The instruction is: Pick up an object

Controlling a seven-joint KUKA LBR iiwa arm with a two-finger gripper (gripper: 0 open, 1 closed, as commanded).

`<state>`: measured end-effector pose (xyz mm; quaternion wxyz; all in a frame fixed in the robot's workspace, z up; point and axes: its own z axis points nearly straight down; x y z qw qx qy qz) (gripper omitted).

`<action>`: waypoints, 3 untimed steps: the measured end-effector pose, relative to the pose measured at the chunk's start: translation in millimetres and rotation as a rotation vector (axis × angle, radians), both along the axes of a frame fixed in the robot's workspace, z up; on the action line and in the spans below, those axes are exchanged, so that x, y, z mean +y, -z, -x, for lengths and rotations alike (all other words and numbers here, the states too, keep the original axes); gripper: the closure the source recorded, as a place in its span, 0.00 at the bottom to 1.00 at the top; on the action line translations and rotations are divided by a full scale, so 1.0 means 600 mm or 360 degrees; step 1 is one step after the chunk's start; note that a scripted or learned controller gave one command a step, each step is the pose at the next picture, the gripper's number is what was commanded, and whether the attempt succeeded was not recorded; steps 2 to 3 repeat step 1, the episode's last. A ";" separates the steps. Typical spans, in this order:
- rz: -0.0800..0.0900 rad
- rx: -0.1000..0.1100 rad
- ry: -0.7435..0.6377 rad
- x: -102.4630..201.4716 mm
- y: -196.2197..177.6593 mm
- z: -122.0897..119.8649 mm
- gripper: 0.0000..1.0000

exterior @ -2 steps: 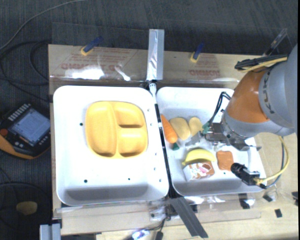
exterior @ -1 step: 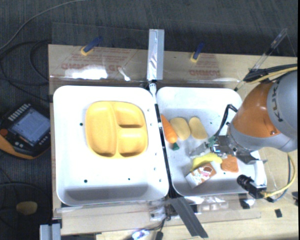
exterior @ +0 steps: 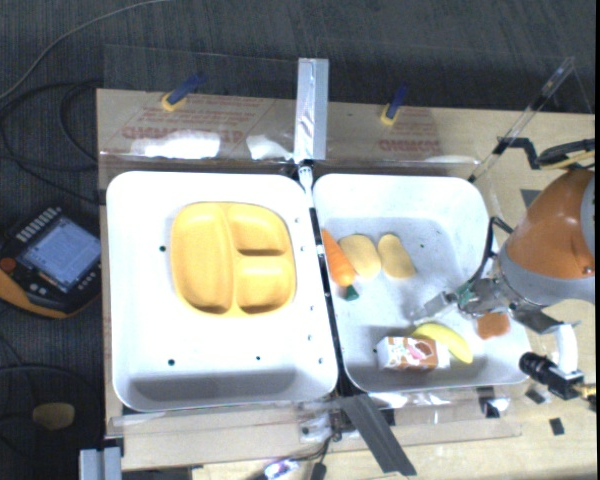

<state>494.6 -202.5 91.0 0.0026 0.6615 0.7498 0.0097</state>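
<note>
My gripper (exterior: 452, 299) reaches into the right bin (exterior: 450, 193) from the right, low over its right side, with the orange-banded wrist (exterior: 555, 240) behind it. Just below its tip lies a yellow banana (exterior: 446, 339), and beside that a small white and red carton (exterior: 412, 352). A small orange-red block (exterior: 493, 325) sits right under the wrist by the bin's right wall. Further left lie two pale yellow potato-like pieces (exterior: 359, 256) (exterior: 396, 255) and an orange carrot (exterior: 339, 262) with a green end against the left wall. Nothing shows as held.
The left bin (exterior: 140, 368) holds a yellow divided plate (exterior: 233, 258). A metal post (exterior: 312, 108) stands behind the bins' shared wall. Off the bench to the left lies a handheld controller (exterior: 42, 260) with cables.
</note>
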 end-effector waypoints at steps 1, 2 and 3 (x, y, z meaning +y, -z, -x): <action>0.0014 0.0038 0.0083 0.064 -0.059 0.018 0.00; 0.0014 0.0038 0.0083 0.064 -0.059 0.018 0.00; 0.0014 0.0038 0.0083 0.064 -0.059 0.018 0.00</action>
